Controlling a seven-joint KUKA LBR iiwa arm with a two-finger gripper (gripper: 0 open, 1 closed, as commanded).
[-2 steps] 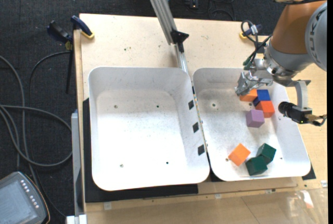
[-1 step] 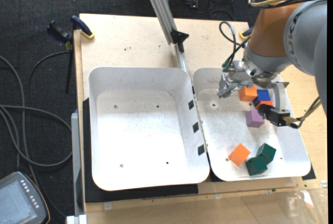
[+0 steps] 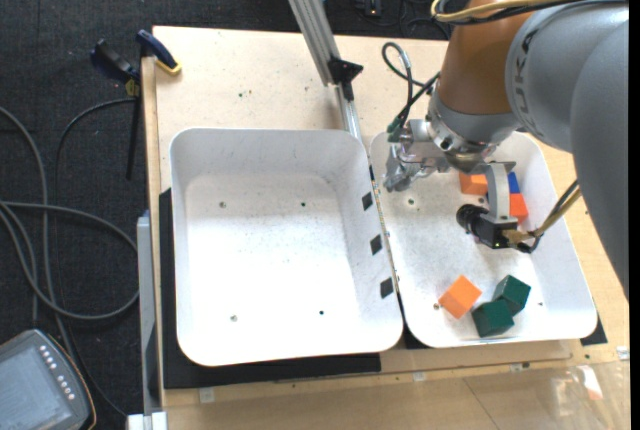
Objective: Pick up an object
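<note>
My gripper [image 3: 397,174] hangs low over the back left part of the right bin [image 3: 560,258], close to the wall it shares with the left bin. An orange cube [image 3: 460,297] lies near that bin's front, with two dark green blocks [image 3: 495,318] [image 3: 514,291] just to its right. An orange block [image 3: 474,184] and a blue and orange piece [image 3: 515,196] lie at the back right, partly hidden under the wrist. All these objects sit apart from the gripper.
The left bin [image 3: 200,218] stands beside the right one. A slanted metal rail [image 3: 305,3] crosses the back of the bench. A black cable clamp [image 3: 483,226] hangs from the arm over the right bin. A blue and yellow clamp [image 3: 150,51] grips the bench's back left corner.
</note>
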